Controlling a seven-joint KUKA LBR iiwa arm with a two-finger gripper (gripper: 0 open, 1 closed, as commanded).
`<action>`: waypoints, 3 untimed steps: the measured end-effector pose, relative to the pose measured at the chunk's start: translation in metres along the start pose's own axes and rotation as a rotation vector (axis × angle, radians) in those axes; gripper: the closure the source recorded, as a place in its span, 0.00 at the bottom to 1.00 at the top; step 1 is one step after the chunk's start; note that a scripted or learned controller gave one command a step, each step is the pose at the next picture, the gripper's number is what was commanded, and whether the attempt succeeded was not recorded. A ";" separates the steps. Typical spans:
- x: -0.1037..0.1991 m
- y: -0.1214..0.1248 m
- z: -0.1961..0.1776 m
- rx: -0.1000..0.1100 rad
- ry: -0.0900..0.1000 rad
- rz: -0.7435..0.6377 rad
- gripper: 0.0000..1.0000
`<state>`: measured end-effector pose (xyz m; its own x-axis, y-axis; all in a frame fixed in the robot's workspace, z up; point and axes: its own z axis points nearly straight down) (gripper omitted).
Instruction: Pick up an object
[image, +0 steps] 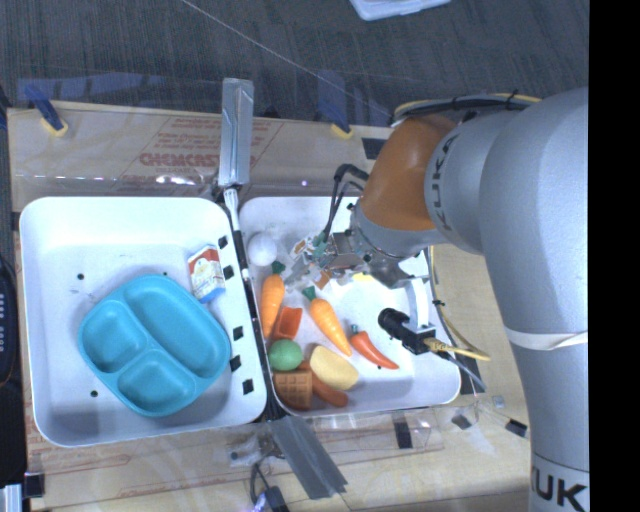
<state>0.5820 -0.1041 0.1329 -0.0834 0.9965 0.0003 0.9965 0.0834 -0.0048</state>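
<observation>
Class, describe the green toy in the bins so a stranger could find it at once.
Look in the right-hand white bin, among the toy food at its near end. The green ball sits below an orange carrot, beside a yellow piece; it is the bin's one green, round item.

Looks like a robotics lab w/ a test bench, not a home or kitchen. An industrial arm (480, 170) w/ an orange band reaches over two white bins (60, 230) clamped side by side on a plywood bench (120, 150) printed w/ red lettering, over dark carpet-like flooring. Bin contents are toys & props: plastic carrots (328, 322), other play food, a blue divided tray (152, 343).
</observation>
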 end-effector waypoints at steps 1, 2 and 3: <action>0.000 -0.054 0.034 -0.021 -0.003 -0.127 0.00; 0.001 -0.053 0.023 -0.022 -0.002 -0.135 1.00; 0.048 0.021 -0.074 -0.007 0.000 0.033 1.00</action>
